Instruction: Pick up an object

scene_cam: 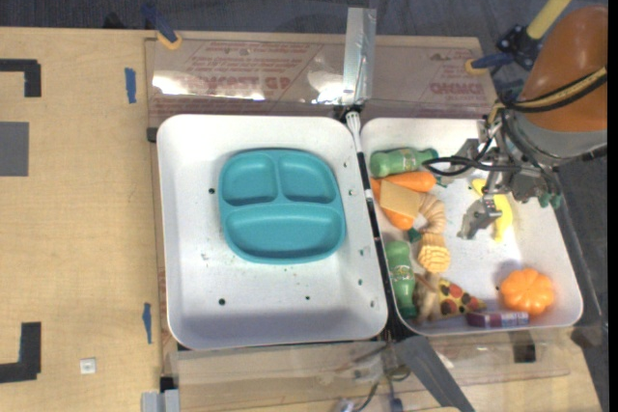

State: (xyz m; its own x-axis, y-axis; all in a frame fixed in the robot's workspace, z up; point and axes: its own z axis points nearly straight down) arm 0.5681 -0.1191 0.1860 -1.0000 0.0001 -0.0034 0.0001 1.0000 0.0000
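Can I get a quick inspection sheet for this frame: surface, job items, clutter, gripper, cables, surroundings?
Surface: two white bins side by side; left bin carries a teal divided plate.
Job's things: right bin holds an orange pumpkin, a carrot, a green bottle, a cheese wedge, a corn cob.
Clutter: small toys bunched along the right bin's left and front walls.
Gripper: gripper low over the right bin's middle, beside a yellow piece; grip unclear.
Cables: black cable loops off the wrist.
Surroundings: wooden bench, blue tape marks.
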